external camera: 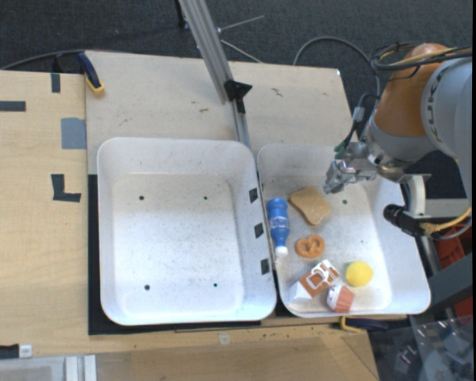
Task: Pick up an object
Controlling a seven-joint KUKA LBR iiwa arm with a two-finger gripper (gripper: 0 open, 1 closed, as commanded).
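The right bin [397,236] holds several small items. A tan slice of bread [310,205] lies near its middle. Left of it a blue bottle [278,222] lies along the bin's left wall. A brown pretzel [309,247] sits below the bread. Toward the front are an orange-and-white box [320,277], a yellow ball [359,274] and a small red-and-white cup [340,298]. My gripper [335,180] hangs just up and right of the bread, close above the bin floor. Nothing shows between its fingers.
The left bin [111,213] sits beside the right one on the wooden bench. A grey metal pole [214,54] slants down to the divide between the bins. A blue-and-yellow tool [91,74] lies at the back left. The arm's grey body [428,109] overhangs the right bin's far corner.
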